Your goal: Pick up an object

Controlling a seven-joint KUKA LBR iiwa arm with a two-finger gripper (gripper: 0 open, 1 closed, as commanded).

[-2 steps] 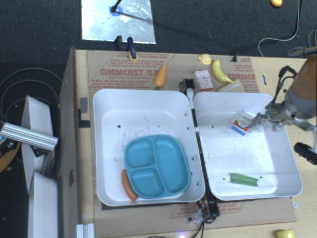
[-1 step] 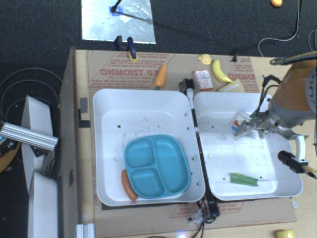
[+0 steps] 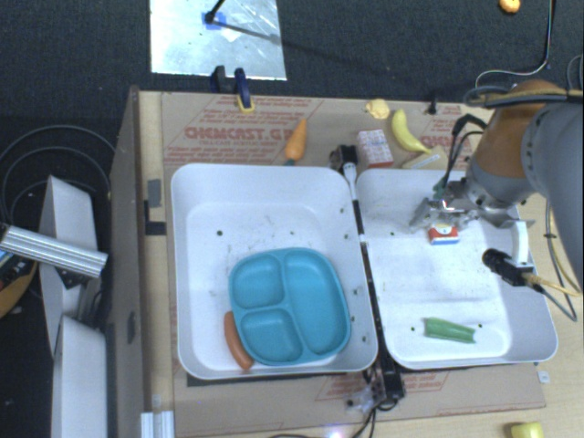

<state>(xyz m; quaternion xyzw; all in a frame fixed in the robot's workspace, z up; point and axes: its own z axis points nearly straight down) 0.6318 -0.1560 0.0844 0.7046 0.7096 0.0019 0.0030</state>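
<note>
Grey arm reaching low, pincer (image 3: 444, 210) down (wrist bent)

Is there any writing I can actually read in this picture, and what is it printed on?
"CHEMCAST": red print on the brown cardboard sheet under the two bins, readable behind the left bin.
More red print repeats across the same sheet, too faint and broken to read.
The small pink box behind the bins has marks on it, too blurred to read.
The little red and white object under the pincer bears a label, too small to read.
</note>
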